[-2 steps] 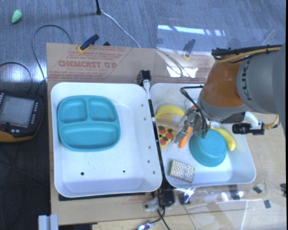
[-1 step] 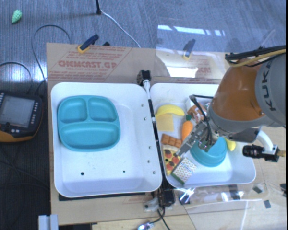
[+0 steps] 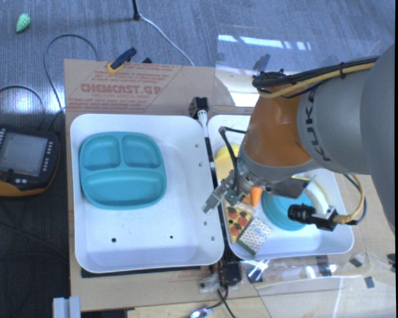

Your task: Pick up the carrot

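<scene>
Arm (image 3: pixel 298 121): reaching in from right, bending down over right bin (image 3: pixel 331 247).
Gripper (image 3: pixel 242 194): fingers can't tell.
Carrot (image 3: pixel 255 195): 1, lying just beside gripper.
Bins: 2; left bin (image 3: pixel 186 244) holding 1 blue tray (image 3: pixel 123 169).

Carrot (image 3: pixel 255 195): small orange piece, only partly showing, lying in the right-hand bin (image 3: pixel 331 244) just under the arm's wrist, sitting beside the blue bowl (image 3: pixel 282 214) and above a pizza-slice toy (image 3: pixel 237 218); exact pose hidden.
</scene>
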`<action>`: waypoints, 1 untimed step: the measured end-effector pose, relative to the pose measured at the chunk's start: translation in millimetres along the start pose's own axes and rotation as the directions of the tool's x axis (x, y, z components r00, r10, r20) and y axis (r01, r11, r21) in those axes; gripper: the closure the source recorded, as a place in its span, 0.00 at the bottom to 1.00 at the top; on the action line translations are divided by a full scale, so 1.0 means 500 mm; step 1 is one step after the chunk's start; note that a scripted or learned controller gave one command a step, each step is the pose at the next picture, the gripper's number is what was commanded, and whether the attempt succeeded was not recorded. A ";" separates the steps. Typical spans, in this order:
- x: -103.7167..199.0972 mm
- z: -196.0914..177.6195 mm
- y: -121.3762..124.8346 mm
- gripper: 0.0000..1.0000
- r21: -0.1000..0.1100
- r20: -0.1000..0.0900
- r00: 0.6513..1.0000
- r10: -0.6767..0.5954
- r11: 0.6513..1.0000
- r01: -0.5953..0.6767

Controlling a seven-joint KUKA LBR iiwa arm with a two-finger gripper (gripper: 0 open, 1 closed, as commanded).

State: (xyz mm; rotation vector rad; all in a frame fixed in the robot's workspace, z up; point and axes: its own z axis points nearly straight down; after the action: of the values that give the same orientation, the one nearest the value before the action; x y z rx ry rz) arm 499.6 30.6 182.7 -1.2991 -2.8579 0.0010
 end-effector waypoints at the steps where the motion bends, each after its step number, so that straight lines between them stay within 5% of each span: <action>1: -0.037 -0.002 -0.073 1.00 0.001 0.003 0.992 -0.129 0.992 0.129</action>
State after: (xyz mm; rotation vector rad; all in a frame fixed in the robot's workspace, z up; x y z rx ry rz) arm 484.3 -7.4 183.7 -1.1129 -2.9384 0.0036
